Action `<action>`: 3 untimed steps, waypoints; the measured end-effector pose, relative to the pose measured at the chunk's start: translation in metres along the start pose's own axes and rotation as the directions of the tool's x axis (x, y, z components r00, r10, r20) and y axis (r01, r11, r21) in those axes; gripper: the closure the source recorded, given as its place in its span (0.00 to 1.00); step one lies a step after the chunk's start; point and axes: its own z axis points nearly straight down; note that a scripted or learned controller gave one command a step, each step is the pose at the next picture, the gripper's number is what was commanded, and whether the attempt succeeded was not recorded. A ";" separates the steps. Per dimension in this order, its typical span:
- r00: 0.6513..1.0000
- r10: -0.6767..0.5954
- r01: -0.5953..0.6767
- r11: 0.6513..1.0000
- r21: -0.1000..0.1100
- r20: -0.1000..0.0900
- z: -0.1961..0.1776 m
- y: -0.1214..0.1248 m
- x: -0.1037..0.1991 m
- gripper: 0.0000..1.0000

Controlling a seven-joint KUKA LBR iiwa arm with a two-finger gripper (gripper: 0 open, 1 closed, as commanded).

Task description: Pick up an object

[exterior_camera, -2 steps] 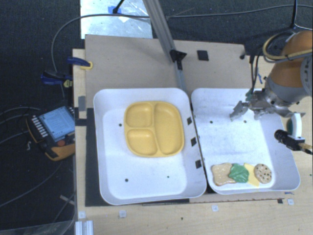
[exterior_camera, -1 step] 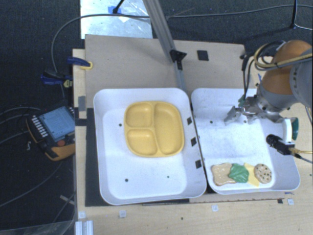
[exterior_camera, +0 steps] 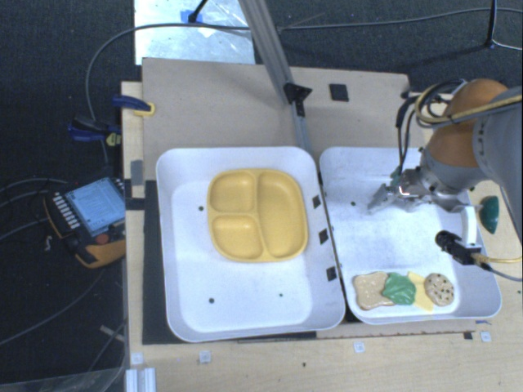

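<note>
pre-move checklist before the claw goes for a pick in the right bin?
1. Targets present: ok. Toast, green piece and cookie lie along the right bin's near edge.
2. Targets separated: not ok. They lie packed together, green piece overlapping a yellow piece.
3. Claw over a target: not ok. It sits over bare floor in the bin's far half.
4. Claw free of load: ok, nothing between fingers.
5. Yellow tray clear of path: ok, in the left bin.
</note>
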 end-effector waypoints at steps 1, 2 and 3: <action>1.000 -0.001 0.001 1.000 -0.007 0.002 -0.014 0.002 0.000 1.00; 1.000 -0.004 0.004 1.000 -0.004 0.001 -0.078 0.001 0.003 1.00; 1.000 -0.005 0.005 1.000 -0.003 0.001 -0.122 0.002 0.002 1.00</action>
